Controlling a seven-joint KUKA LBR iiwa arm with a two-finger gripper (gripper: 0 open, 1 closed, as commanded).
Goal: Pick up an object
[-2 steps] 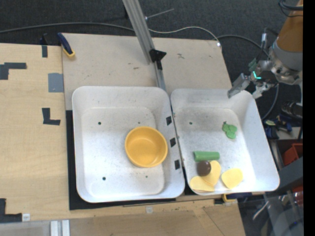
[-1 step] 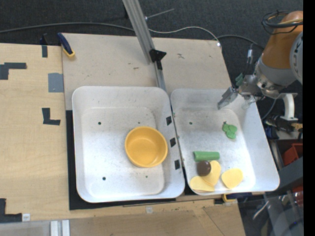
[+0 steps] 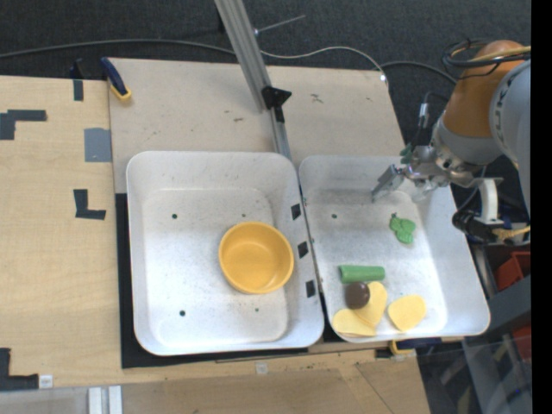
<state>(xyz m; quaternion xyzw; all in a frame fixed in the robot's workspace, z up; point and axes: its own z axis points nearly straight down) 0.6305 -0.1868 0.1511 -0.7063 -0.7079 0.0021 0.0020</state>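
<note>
My gripper (image 3: 398,185) hovers over the far part of the right bin (image 3: 457,266), open, with nothing between its fingers. A small green lumpy object (image 3: 402,228) lies just in front of it on the bin floor. Nearer the front edge lie a green block (image 3: 361,272), a brown ball (image 3: 357,295) and two flat yellow pieces (image 3: 362,319) (image 3: 406,311). The ball rests against the left yellow piece. A yellow bowl (image 3: 254,257) stands upright in the left bin (image 3: 164,231).
A slanted metal pole (image 3: 250,50) rises from the gap behind the two bins. The arm's orange band (image 3: 479,102) is at the right edge. Wooden benchtop (image 3: 52,231) lies left of the bins.
</note>
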